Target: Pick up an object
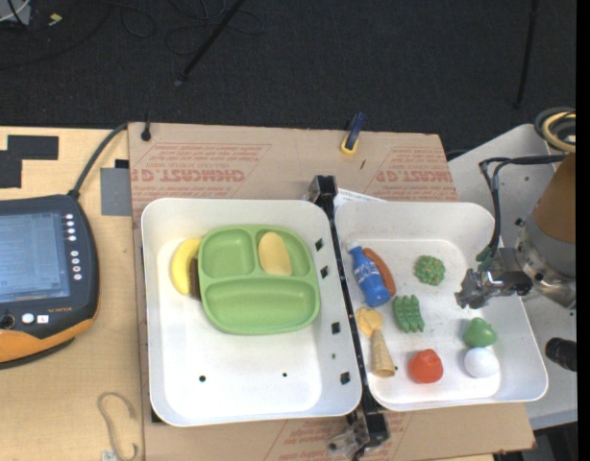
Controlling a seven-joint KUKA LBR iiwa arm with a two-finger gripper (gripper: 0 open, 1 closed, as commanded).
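End effector [473,291] on the grey arm hangs low over the right white bin [463,221], near its right wall; whether it is open or closed cannot be told, and nothing is seen in its grip. Just below it lie a green toy [479,332] and a white ball [480,362], with a red toy [426,366] lower left and a green bumpy ball [430,270] to its left. Farther left sit a blue bottle [368,277] and, in the other bin, a green divided plate [258,279].
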